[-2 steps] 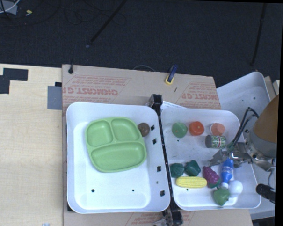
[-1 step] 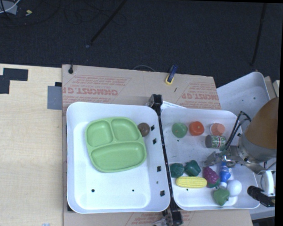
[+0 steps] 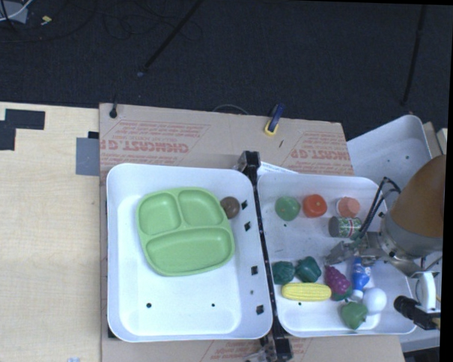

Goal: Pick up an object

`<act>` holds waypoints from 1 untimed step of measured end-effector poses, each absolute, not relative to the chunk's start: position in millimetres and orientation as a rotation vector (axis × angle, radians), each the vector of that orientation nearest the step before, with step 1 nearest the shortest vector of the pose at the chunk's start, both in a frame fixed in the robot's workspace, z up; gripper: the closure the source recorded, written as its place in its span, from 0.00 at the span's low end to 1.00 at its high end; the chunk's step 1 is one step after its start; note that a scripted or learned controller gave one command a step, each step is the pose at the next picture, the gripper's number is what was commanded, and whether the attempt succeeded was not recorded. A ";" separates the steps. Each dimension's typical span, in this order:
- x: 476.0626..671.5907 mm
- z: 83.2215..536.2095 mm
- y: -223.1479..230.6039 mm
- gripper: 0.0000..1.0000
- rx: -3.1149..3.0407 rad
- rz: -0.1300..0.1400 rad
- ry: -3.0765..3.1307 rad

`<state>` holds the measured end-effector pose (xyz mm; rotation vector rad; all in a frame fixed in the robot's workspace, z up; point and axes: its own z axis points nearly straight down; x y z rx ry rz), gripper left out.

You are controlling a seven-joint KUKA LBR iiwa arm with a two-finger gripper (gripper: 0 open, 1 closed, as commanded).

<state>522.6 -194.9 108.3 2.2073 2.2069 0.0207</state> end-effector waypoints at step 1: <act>524.2 117.6 -197.6 1.00 2.205 0.023 2.196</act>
